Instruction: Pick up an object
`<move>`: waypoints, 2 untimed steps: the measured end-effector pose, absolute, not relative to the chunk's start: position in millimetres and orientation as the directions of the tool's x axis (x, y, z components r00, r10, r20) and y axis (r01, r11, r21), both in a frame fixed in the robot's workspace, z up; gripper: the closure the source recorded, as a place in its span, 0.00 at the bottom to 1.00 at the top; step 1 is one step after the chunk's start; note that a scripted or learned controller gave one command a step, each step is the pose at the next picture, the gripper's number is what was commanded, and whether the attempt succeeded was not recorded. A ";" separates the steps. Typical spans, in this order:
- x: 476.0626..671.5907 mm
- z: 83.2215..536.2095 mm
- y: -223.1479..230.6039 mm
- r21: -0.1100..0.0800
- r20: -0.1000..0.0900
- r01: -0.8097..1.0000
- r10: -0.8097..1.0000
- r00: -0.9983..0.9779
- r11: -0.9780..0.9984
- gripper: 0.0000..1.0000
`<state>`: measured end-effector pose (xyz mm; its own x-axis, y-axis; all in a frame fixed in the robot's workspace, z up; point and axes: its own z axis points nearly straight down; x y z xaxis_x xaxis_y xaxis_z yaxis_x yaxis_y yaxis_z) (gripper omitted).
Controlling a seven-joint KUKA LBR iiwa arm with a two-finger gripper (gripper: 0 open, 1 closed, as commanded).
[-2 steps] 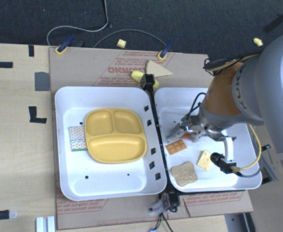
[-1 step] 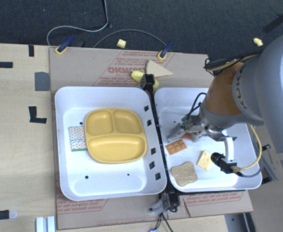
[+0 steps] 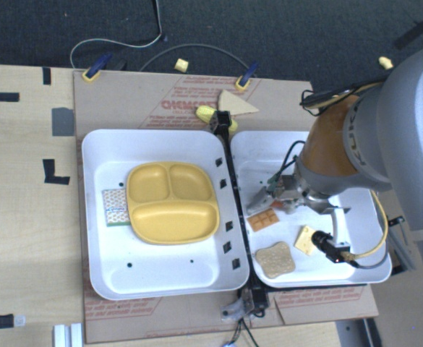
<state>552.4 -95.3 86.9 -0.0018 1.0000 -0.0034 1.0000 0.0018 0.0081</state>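
The grey arm [image 3: 374,139] reaches low into the right bin [image 3: 356,275], its gripper [image 3: 272,197] just above the brown waffle piece [image 3: 262,220]. Whether the claw is open or closed, I cannot tell. Nothing looks lifted yet: waffle, toast slice [image 3: 275,259] and cheese wedge [image 3: 305,240] all lie on the bin floor.

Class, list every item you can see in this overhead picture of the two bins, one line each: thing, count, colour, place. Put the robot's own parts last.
Shallow plastic bins: two, white, side by side on the bench.
Divided plastic plate: one, yellow, left bin.
Patterned sponge-like pad: one, greenish, left bin, at the plate's left edge.
Toy waffle square: one, orange-brown, right bin.
Toy bread slice: one, tan, right bin, front.
Toy cheese wedge: one, pale yellow, right bin.
Cardboard sheet: one, brown, under the bins.
Clamps: two, yellow and blue, cardboard's far edge.
Robot arm: one, grey with orange band, over the right bin.
Pincer: one, metallic, just above the waffle.
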 end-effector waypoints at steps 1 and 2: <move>553.2 86.7 -96.4 0.006 -0.001 1.000 1.000 -0.002 0.002 0.00; 562.2 86.3 -99.9 0.001 0.002 1.000 1.000 -0.002 0.002 0.00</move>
<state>562.2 -99.9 86.3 -0.0016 1.0000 0.0021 1.0000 0.0016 0.0008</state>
